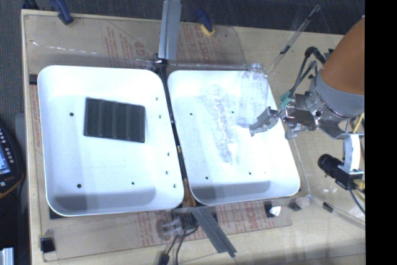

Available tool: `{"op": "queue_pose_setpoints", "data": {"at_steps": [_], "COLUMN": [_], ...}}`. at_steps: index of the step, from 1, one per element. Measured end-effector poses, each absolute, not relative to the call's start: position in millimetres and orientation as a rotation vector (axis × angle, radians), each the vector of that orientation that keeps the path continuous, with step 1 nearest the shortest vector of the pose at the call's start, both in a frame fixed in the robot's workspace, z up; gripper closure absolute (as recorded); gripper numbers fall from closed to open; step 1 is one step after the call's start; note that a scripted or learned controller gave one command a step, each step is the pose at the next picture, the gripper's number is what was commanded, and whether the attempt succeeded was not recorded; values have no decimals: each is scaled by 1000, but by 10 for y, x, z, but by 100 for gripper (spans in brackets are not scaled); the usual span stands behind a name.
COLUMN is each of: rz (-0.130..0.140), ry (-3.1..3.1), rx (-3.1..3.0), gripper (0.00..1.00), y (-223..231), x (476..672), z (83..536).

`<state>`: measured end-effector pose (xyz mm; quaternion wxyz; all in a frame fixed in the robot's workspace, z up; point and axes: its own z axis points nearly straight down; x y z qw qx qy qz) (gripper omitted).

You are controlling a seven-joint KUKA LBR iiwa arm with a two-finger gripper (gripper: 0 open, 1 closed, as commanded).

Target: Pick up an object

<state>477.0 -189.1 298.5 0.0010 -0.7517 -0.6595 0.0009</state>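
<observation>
Over right bin (pixel 282 186) east rim | hand (pixel 267 122) grip unclear | beside clear bottle (pixel 251 96) | dark pad (pixel 115 120) left bin

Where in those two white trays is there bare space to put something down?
The left white bin has bare floor around the dark ribbed rectangular pad, mostly below it. The right white bin is free along its left side and bottom edge. Its upper right is crowded: clear crinkled plastic items lie there, with the gripper beside them.

Red printing runs along the bench board (pixel 217 220) beside the bins — it is too small to read.
</observation>
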Motion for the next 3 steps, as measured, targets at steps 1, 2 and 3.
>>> {"op": "queue_pose_setpoints", "data": {"at_steps": [1,2,3], "rz": [1,2,0], "ry": [-2338,-2515,-2095], "rx": [-2101,-1878,-2344], "gripper": [0,0,0], "y": [-2009,-2101,-2106], "x": [4860,4849,4779], "z": [3232,2409,2794]}}
